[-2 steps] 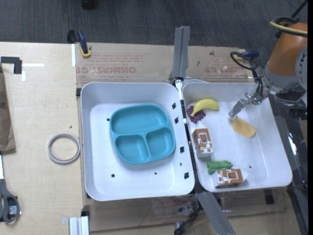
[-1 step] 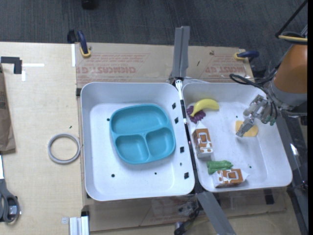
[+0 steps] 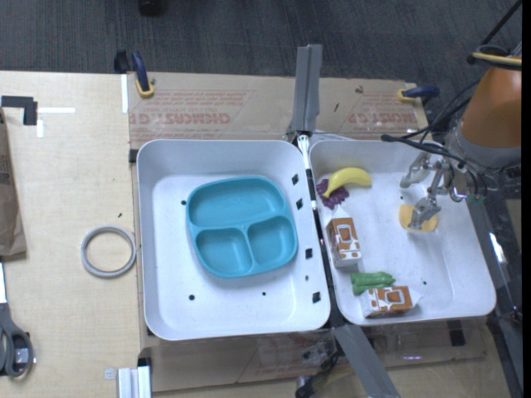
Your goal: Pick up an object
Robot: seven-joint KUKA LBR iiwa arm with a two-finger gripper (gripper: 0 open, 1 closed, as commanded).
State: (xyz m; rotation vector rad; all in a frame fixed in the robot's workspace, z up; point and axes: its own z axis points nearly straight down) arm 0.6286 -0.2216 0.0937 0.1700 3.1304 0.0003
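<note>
Not lifted yet. Hand (image 3: 425, 210) down in the right bin (image 3: 465, 301), right over a small yellow piece (image 3: 417, 220) near the far right; grip width impossible to tell. Still to do: clamp, then raise clear.

Even, bright overhead light fills the frame; the white bins (image 3: 158, 305) look slightly washed out, shadows are soft, and fine detail is a little blurred.
</note>
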